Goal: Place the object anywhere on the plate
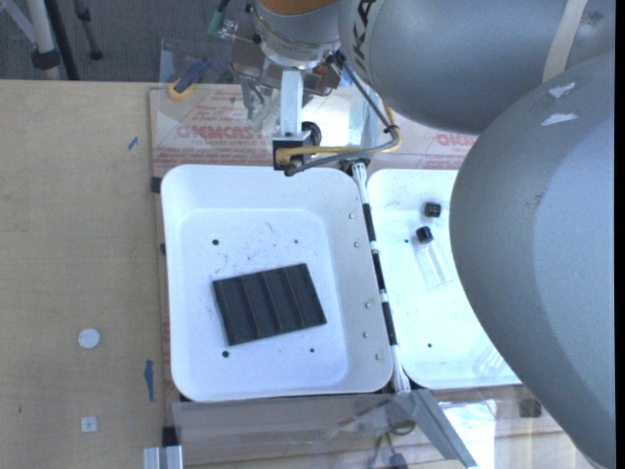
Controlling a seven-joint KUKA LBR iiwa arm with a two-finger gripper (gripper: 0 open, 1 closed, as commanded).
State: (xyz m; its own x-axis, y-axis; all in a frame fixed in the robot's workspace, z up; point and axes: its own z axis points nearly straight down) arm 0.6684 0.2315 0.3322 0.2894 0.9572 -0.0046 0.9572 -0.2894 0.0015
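A dark grey ribbed plate lies flat in the left white bin, slightly turned, in its front half. My gripper hangs beyond the back rim of that bin, over the printed cardboard, well apart from the plate. I see nothing clearly held in it. In the right bin lie a small black piece and a clear vial with a black cap. The big grey arm covers most of the right bin.
Printed cardboard lies behind the bins. A tan bench top stretches to the left with a small white disc on it. A hinge strip runs between the two bins.
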